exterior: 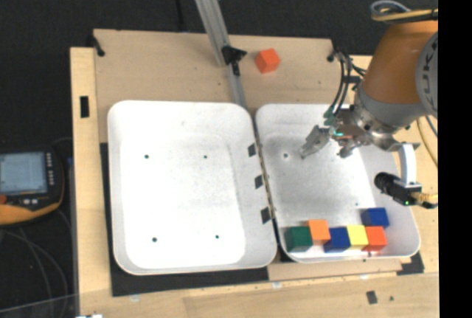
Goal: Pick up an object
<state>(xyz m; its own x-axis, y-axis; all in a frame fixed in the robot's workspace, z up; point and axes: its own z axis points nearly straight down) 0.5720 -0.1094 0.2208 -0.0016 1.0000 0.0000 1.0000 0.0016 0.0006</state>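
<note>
I see my gripper [324, 145] spread wide and holding nothing above the right bin [295, 125], since the blocks [338, 235] crowd its near wall.

light: bright, even, overhead | glare: white bins [184, 184] nearly washed out | shadows: faint, soft | surround: floor dark | focus: slightly soft, grainy throughout

The grey arm with the orange band [402, 73] runs off the right edge, so its upper reach is cut away. Its wrist covers the right white bin's [295, 125] far right corner. The pincer [330, 143] is blurred, too small to read. A grey handheld screen unit [26, 180] is clipped by the left edge. The desk's [177, 62] near edge runs out of view below.
</note>
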